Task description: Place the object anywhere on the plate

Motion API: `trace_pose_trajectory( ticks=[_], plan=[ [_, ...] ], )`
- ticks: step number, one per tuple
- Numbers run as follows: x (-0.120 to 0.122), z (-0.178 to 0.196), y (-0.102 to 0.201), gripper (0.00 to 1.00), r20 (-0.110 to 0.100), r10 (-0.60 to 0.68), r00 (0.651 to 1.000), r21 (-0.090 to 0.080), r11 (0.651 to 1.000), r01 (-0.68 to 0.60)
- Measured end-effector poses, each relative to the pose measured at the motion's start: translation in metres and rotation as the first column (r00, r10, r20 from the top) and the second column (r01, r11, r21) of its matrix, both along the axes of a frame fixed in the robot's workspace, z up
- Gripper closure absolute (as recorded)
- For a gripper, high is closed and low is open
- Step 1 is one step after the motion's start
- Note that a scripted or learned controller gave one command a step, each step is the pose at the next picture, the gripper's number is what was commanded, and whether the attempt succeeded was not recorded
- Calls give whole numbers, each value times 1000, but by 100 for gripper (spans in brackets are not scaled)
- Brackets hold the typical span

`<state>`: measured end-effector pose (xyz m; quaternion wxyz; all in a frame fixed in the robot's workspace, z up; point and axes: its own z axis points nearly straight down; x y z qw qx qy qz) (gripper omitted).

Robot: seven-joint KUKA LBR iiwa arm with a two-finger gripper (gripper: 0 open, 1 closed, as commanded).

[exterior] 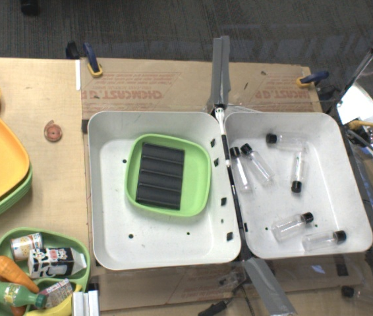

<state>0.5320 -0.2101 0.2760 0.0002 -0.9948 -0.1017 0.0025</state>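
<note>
The capped vials [256,163] lay strewn in the right bin [325,183], the green plate [198,176] sat across the shared rim, and I couldn't tell the pincer's state.

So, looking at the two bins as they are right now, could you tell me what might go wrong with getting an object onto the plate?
1. The vials in the right bin are clear, thin and lie on their sides, so a grasp may slip or roll them.
2. Two vials by the divider lie side by side, so a pick there could catch both.
3. A black ridged block already covers most of the green plate, so a vial might roll off.
</note>
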Motion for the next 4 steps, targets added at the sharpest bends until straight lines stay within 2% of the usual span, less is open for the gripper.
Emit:
trace_pose_trajectory(
  ticks=[1,2,3,4],
  plan=[
    [-12,28,-12,0,0,-3,1000,0,1000,3],
    [-9,49,-12,0,0,-1,1000,0,1000,1],
    [-36,-12,13,0,-1,0,1000,1,1000,0],
    [-50,-4,4,0,0,-5,1000,1,1000,5]
  ],
)
